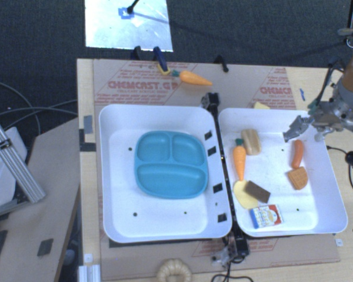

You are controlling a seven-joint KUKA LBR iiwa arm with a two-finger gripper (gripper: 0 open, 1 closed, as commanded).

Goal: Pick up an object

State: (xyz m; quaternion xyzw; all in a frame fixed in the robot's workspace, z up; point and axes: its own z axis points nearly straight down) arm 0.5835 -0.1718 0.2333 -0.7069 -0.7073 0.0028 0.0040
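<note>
My gripper (304, 135) hangs over the upper right part of the right bin (335, 207), open, with nothing between its fingers. Just below it lies a small orange-red sausage-shaped piece (297, 153), and under that an orange wedge (298, 178). Further left in the same bin are a tan bread block (250, 141) and a toy carrot (239, 162). A brown block (257, 191) rests on a yellow piece (242, 197). A small white, blue and red box (265, 216) lies near the front wall.
The left bin (115, 157) holds a blue divided plate (170, 164). A second carrot (191, 78) lies on the board behind the bins, next to a blue clip (160, 57). A tan ring (175, 270) sits at the bench's front edge.
</note>
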